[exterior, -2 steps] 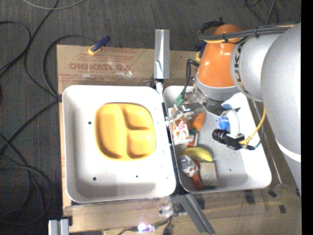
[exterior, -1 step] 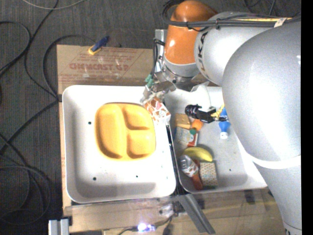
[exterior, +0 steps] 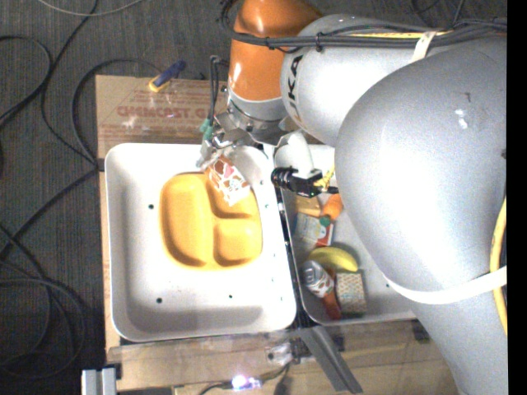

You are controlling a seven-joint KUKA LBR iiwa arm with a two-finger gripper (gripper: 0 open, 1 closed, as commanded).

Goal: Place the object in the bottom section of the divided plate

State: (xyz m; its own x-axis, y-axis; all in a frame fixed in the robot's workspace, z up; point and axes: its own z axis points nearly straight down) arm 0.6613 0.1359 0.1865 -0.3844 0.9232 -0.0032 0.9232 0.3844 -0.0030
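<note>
A yellow divided plate (exterior: 198,225) lies in the left white bin (exterior: 136,286). Its large section is on the left and two smaller sections are on the right. My gripper (exterior: 216,151) reaches down from the orange wrist band over the plate's upper right corner. It is shut on a small white object with a red pattern (exterior: 230,180). The object hangs tilted over the plate's upper right section, close to the rim.
The right bin (exterior: 387,307) holds a banana (exterior: 334,258), a can (exterior: 317,280), a patterned box (exterior: 351,290), an orange item (exterior: 331,207) and other small things. A cardboard sheet (exterior: 156,113) with a blue and yellow object (exterior: 167,74) lies behind the left bin. The arm's bulk covers the right side.
</note>
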